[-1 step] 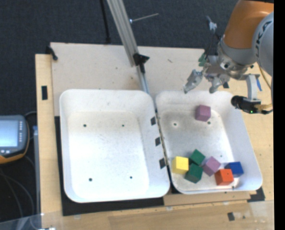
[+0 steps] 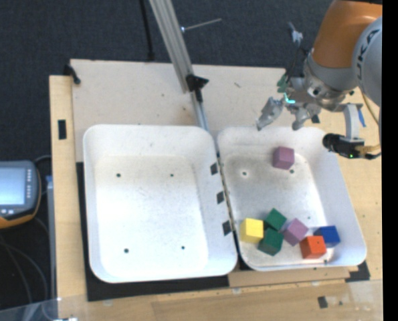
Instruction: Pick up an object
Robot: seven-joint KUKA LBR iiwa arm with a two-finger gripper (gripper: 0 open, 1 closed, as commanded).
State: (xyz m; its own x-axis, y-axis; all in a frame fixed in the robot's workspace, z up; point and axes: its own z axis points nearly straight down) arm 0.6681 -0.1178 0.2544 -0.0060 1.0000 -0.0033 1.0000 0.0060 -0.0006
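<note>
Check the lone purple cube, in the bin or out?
In. The purple cube sits on the floor of the right bin, apart from the cluster of blocks near its front edge, with the gripper above the bin's far rim.

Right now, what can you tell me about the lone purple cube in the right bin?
The purple cube is a small, matte, mauve block, plain-faced, looking like painted wood or foam. It sits flat on the floor of the right bin, in the far half, turned slightly askew. Nothing touches it; the other blocks cluster at the near end, and the gripper is above the far rim.
</note>
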